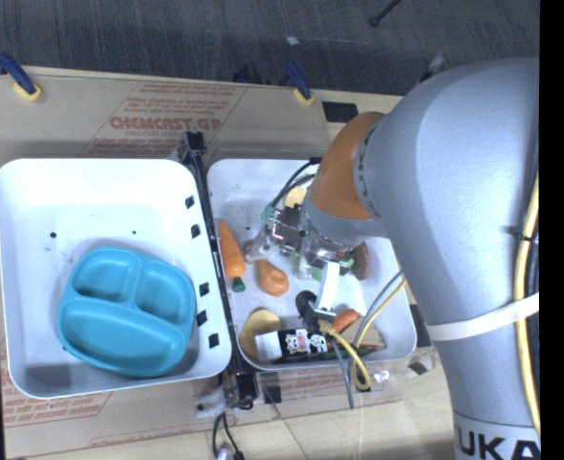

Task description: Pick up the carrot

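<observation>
Here, tapered orange carrot (pixel 230 249) lies by smooth white bin (pixel 226 182) wall.

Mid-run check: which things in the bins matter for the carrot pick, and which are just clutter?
Belongs to the job:
carrot, lying by the right bin's left wall
gripper, above the right bin

Just lying about:
small orange lump beside the carrot
blue divided plate in the left bin

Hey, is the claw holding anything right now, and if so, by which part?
Cannot be told: the claw hangs over the right bin, beside the carrot, which lies by the bin's left wall.
</observation>
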`<state>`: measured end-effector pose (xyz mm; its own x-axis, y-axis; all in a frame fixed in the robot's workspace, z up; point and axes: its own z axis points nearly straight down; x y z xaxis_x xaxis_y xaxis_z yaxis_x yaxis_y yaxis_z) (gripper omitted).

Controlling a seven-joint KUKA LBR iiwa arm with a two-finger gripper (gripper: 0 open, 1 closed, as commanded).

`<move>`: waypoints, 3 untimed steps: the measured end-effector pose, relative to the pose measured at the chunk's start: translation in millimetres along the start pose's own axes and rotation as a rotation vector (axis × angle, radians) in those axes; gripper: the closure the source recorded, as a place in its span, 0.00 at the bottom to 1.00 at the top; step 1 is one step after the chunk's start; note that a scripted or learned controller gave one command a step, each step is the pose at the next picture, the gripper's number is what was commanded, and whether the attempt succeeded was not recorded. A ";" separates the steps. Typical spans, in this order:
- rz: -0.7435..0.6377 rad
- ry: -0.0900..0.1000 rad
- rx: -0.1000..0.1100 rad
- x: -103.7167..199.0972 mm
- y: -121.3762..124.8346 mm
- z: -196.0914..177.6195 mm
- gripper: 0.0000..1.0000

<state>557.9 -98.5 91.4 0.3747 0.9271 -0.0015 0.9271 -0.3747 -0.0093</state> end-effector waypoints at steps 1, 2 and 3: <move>-0.007 0.002 0.006 1.2 -0.7 -9.4 1.00; -0.015 0.003 0.013 2.0 -1.5 -18.6 1.00; 0.368 0.004 -0.001 98.1 8.8 -101.6 1.00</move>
<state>603.7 -11.0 192.8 0.6829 0.7305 -0.0009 0.7305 -0.6829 -0.0078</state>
